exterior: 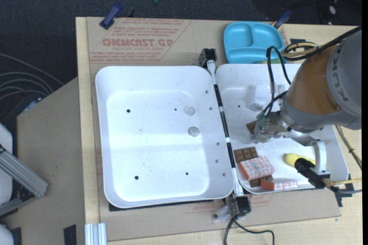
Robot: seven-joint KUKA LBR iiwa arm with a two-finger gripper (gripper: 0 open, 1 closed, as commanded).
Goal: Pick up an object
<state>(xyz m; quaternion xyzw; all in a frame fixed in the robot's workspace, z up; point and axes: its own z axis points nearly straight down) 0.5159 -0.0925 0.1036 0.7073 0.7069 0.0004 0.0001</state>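
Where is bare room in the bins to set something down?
The left bin is almost all bare, between its left wall and two round marks. The right bin is crowded in front: end effector, brown block, red box, yellow object.

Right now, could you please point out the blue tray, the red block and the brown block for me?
blue tray (244, 37), camera view, bare floor of its upper left compartment.
red block (256, 167), camera view, middle of its top face.
brown block (246, 153), camera view, middle of its top face.
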